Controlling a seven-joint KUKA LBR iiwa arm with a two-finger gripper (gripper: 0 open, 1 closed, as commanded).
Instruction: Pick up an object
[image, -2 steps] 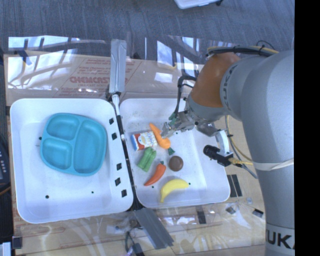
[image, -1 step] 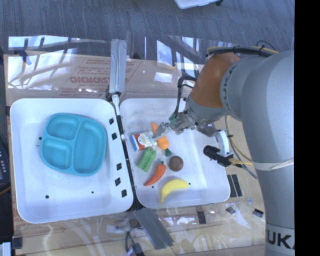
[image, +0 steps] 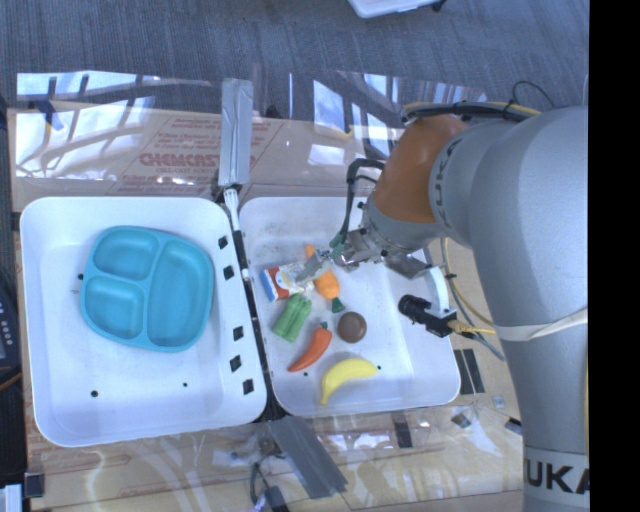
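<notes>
The right bin (image: 425, 375) holds several toy foods. A yellow banana (image: 347, 375) lies near its front. A brown ball (image: 351, 326) sits behind the banana, with a red-orange pepper (image: 312, 348) and a green piece (image: 293, 317) to its left. A small orange carrot (image: 327, 286) and a red, white and blue packet (image: 272, 283) lie further back. My gripper (image: 308, 268) is low in this bin, just above and between the packet and the carrot. Nothing is visibly lifted off the bin floor.
The left bin (image: 60, 400) holds a blue divided plate (image: 148, 288). A ridge with black clips (image: 243, 320) separates the two bins. The grey arm (image: 500, 220) covers the right bin's back right part. A black fitting (image: 425, 313) sticks out over the bin's right side.
</notes>
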